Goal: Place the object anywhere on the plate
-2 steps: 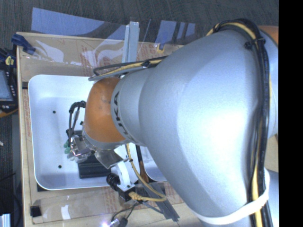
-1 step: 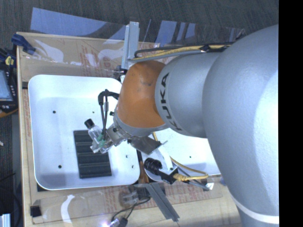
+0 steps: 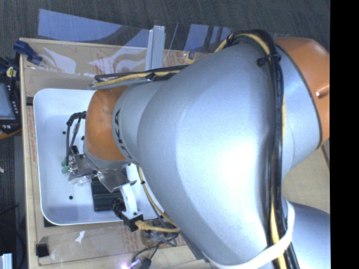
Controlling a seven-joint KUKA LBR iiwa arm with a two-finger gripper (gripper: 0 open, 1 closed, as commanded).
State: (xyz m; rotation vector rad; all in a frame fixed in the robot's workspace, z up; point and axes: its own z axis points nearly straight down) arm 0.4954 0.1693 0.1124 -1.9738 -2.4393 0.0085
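Mostly arm (image 3: 213, 150): its grey body covers the bin on the view's right and the right part of the white bin (image 3: 38, 150) on the view's left. The end effector (image 3: 77, 171) sits low inside that left bin, just below the orange band (image 3: 101, 128), over the middle-left of the bin floor. Whether it is spread or pressed together I cannot tell, since the wrist hides it from above. Nothing is seen pinched.

I cannot tell where the object or the plate lies. Probably both are under the arm, so the direction from end effector to object and the object's long axis can't be judged.

A tiny dark speck (image 3: 71, 198) on the white floor near the end effector is too small to identify.

Bare floor lies open toward the bin's left wall and far-left corner. The near wall is close below the end effector, with the wooden surface (image 3: 84, 242) beyond it. Probably a low grasp or release step, and sideways moves should mind the near and left walls.
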